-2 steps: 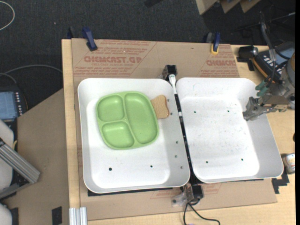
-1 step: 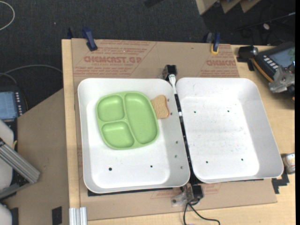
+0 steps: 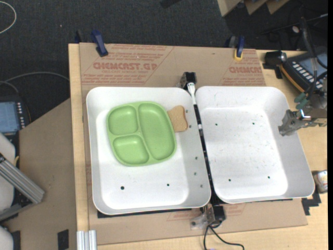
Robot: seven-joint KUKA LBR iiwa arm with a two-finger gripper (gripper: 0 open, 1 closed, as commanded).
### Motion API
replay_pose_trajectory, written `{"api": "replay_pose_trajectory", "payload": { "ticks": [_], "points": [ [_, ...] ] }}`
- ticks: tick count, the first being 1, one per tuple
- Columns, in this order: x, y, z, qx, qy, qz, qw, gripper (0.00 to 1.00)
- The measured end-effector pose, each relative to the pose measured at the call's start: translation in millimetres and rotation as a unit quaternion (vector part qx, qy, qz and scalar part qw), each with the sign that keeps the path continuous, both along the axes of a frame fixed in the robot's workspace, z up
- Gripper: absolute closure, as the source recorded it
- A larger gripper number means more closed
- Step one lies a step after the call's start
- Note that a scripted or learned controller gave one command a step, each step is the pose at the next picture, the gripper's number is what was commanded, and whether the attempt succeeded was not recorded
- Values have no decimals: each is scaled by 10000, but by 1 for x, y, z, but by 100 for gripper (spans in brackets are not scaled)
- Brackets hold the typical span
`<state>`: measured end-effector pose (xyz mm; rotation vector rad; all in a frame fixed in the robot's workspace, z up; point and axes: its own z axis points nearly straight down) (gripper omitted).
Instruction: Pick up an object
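End effector beside two bins; one plate.

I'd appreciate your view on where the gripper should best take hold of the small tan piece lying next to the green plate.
Probably by the tan piece's right half, coming straight down from above. It lies flat on the left bin's floor with its left edge against or slightly under the green divided plate, so that side is blocked. Its right, top and bottom edges look free, though the gripper must cross the bin divider.
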<state>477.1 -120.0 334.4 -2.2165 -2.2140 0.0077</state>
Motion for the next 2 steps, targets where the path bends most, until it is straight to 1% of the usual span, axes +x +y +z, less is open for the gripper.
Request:
{"api": "replay_pose_trajectory", "payload": {
  "ticks": [1, 2],
  "points": [
    [43, -61, 112, -55, -130, -14, 9999, 100],
    [2, -31, 25, 4, 2, 2, 10000, 100]
  ]
}}
